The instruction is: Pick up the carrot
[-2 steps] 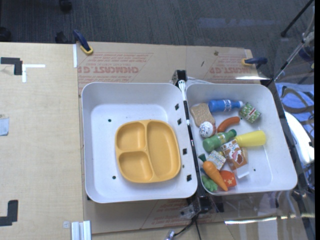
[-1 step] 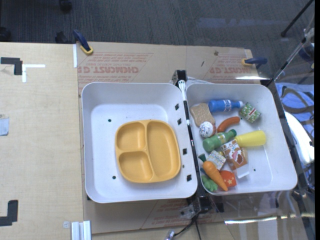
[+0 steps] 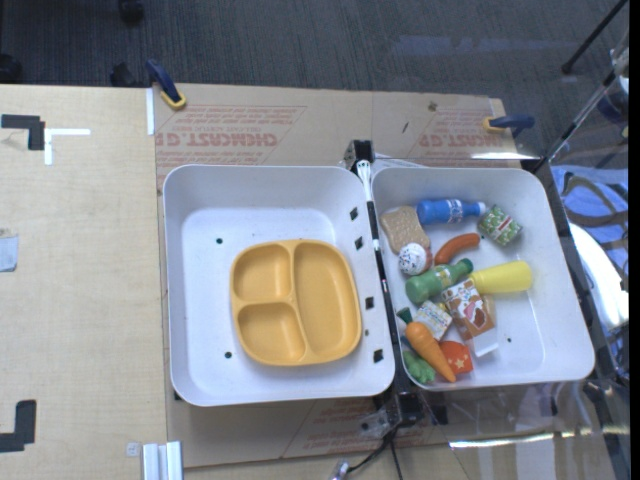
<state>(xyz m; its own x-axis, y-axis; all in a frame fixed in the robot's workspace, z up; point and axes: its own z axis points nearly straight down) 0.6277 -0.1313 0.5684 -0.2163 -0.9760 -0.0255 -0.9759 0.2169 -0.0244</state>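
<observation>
Lying diagonally, carrot (image 3: 432, 349) tip lower-right

A lab — clamped cardboard (image 3: 330, 128) on a bench (image 3: 70, 268), grey carpet (image 3: 350, 28).

Two white bins (image 3: 190, 298) on a pale wood bench (image 3: 75, 268). A yellow-orange plate (image 3: 296, 301) — three sections. Among the toys: an orange carrot (image 3: 431, 349), a blue bottle (image 3: 449, 210), a yellow bottle (image 3: 503, 277), a red sausage (image 3: 458, 246) — and a speckled tan bread slice (image 3: 403, 229).
</observation>
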